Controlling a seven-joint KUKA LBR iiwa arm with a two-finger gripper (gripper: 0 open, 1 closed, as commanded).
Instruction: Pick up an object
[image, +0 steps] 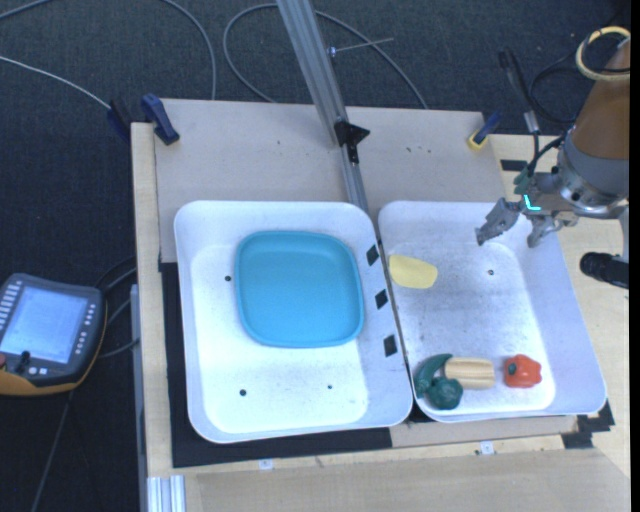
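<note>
The right bin (560, 300) holds a pale yellow piece (412, 271) near its left wall. Along its front edge lie a dark green object (438, 381), a tan cylinder (470, 373) and a red pepper-like object (521, 371). My gripper (516, 228) hangs over the bin's back right corner, open, fingers spread with nothing between them. It is well apart from every object.
The left bin (200, 400) carries a blue square plate (299, 288). A metal pole (325, 80) slants down between the bins. A teach pendant (45, 330) lies off the bench at left. Cables run across the dark floor behind.
</note>
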